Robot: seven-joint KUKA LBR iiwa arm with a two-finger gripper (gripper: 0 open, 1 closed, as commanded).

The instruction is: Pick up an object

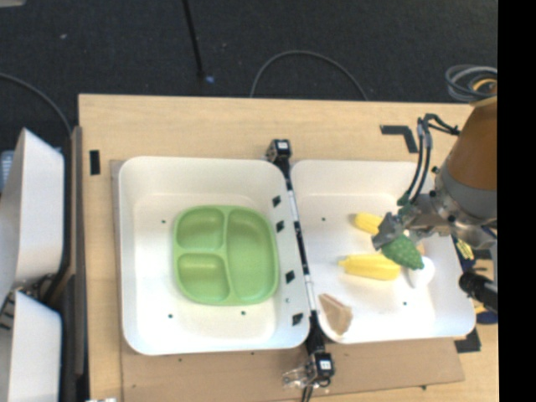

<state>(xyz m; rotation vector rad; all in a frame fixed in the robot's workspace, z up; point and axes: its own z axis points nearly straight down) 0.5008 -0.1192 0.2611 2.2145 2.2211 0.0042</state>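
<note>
You've got the arm (473, 153) reaching in over the right bin (335, 182) from the table's (167, 115) right edge, w/ the orange band above the grey wrist. The pincer (395, 234) sits low over the middle of the right bin, approx halfway between that bin's far and near walls. You can't tell whether it's open or closed: the tips are dark, small and blurred against the items under them, so no grip is confirmed.

Items in the right bin:
- A green leafy toy, prob. broccoli (406, 254), lies right at the pincer tips, touching or just below them; can't say which.
- A yellow piece (367, 222) lies just beside the pincer, on the side toward the bin divider.
- A larger yellow item, corn-like (371, 267), lies nearer the table's front edge, touching the broccoli's edge.
- A small white object (421, 272) sits just beside the broccoli, toward the table's right edge.
- A tan, wedge-shaped piece (335, 314) lies in the bin's front corner next to the divider, well apart from the pincer.

The left bin (142, 182) holds a light green divided plate (226, 254) w/ three compartments, lying flat near the bin's middle.

Cables (423, 153) hang along the arm near the table's right rear corner.
</note>
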